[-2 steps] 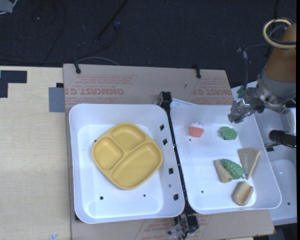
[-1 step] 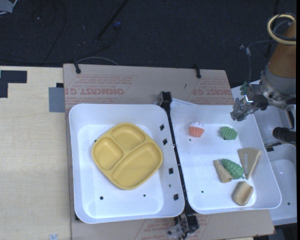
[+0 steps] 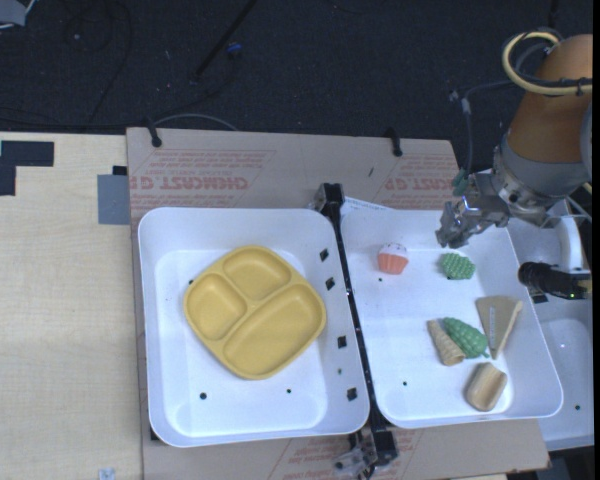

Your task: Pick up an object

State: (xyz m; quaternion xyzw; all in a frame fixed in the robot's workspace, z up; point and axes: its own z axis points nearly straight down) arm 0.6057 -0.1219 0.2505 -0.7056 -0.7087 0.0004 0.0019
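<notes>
Materials and surface finish, bench and bins

The gripper (image 3: 458,226) is dull grey metal; the arm (image 3: 552,118) above it carries a smooth orange band with a soft sheen. Both bins (image 3: 158,268) are smooth white plastic, slightly glossy. The yellow tray (image 3: 255,311), well to the gripper's left, is matt plastic. The green piece (image 3: 457,265) just below the gripper looks knobbly. The cardboard (image 3: 270,173) is matt brown, the bench (image 3: 50,318) pale wood-grain.

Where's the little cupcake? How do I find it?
Look in the right white bin, near its upper left part, beside the black divider. The cupcake sits there alone: an orange-pink cup with a white top, the bin's one pink thing.
</notes>
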